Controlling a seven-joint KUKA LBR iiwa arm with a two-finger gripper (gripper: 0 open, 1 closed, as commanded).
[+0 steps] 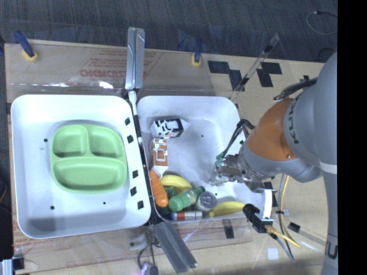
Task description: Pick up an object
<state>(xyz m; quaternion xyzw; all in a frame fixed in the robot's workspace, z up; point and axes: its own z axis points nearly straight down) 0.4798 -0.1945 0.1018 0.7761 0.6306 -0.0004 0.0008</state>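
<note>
Gripper low in right white bin, lower right of frame | jaws' opening cannot be told | yellow curved banana just below, long axis left-right.

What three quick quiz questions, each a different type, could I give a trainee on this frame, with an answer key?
1. True or false: the green divided plate lies in the same bin as the carrot.
2. Multiple choice: the loose items are gathered in the right bin along its
A. far edge
B. near edge and the wall beside the other bin
C. middle
3. Fill in: the hand hovers over the ____ bin.

Key
1. False. The plate lies in the left bin; the carrot in the right one.
2. B. The bananas, green bottle and carrot crowd there.
3. Right.
</note>
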